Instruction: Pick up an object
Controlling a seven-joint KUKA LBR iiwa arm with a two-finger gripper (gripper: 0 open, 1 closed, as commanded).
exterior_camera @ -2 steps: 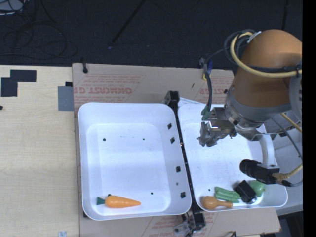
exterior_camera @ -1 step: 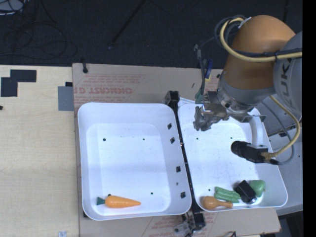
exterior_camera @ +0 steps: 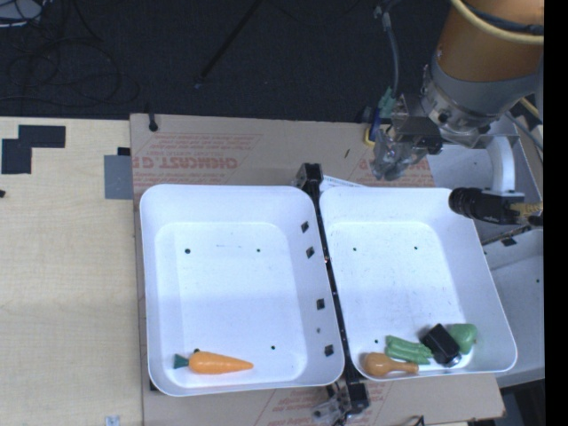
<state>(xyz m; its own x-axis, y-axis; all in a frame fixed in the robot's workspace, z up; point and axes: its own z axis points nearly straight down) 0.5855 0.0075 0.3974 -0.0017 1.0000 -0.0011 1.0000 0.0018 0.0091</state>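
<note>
Counter [exterior_camera: 62, 264]: pale wood surface at left, with a brown cardboard sheet [exterior_camera: 231, 153] under the bins, printed lettering upside down on it.

Arm [exterior_camera: 484, 56]: grey, orange band above wrist, enters from upper right, hanging over the cardboard just beyond the far edge of the right bin.

Left bin [exterior_camera: 155, 238]: shallow, white, touching the right bin along a black clipped seam. Holds one item at its near edge.

Right bin [exterior_camera: 479, 247]: shallow, white. Contents bunched in the near right corner.

Tool [exterior_camera: 389, 165]: below the wrist, above the cardboard close to the far left corner of the right bin, well apart from every object. Fingertips blurred and dark; cannot tell if spread or closed. Nothing seen between them.

Toy carrot [exterior_camera: 217, 363]: orange with green stub, lying flat along the near wall of the left bin, tip pointing right.

Green toy vegetable [exterior_camera: 463, 334]: near right corner of right bin, against the wall.

Green bean pod [exterior_camera: 408, 350]: just left of the black block, lying flat.

Black block [exterior_camera: 440, 344]: tilted, between pod and green vegetable, touching both.

Tan pear-shaped piece [exterior_camera: 388, 366]: at the near wall, just beneath the pod.
</note>
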